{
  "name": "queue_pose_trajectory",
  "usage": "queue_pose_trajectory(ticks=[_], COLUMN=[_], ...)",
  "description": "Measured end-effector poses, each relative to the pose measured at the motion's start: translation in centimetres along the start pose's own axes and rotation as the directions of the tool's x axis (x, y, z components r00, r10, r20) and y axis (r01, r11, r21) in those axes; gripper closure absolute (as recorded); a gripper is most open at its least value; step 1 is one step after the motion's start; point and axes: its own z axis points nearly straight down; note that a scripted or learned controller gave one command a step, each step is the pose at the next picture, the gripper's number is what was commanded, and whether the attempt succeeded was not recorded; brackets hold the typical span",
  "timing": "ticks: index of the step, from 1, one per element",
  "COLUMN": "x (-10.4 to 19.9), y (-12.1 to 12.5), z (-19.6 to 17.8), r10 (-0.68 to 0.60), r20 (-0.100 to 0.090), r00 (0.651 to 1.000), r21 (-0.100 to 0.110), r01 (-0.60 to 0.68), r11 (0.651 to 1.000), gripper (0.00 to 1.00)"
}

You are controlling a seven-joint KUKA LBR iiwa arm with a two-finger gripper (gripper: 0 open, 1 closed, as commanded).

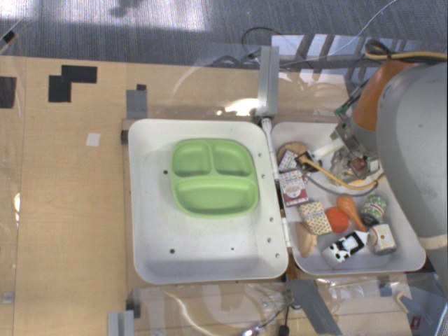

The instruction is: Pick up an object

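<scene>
Lying near hand (353, 165), orange carrot (348, 209)

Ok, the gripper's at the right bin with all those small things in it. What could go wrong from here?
The right bin is crowded: the orange toy, patterned box and black-and-white toy lie close together, so a grasp may catch two or shove one aside.
The flat cartons lie against the bin's left wall, leaving little room to close around them.
The gripper is at the bin's far end. Whether it has anything is unclear, so it may lift away empty.
</scene>
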Motion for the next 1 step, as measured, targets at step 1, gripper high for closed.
queue_pose_trajectory(ticks=[1], x=[2.80], y=[1.74], z=[0.13], r10=[0.152], r20=[0.000], r00=[0.988], r21=[0.002], r01=[-0.152], r11=[0.988], gripper=[1.00])
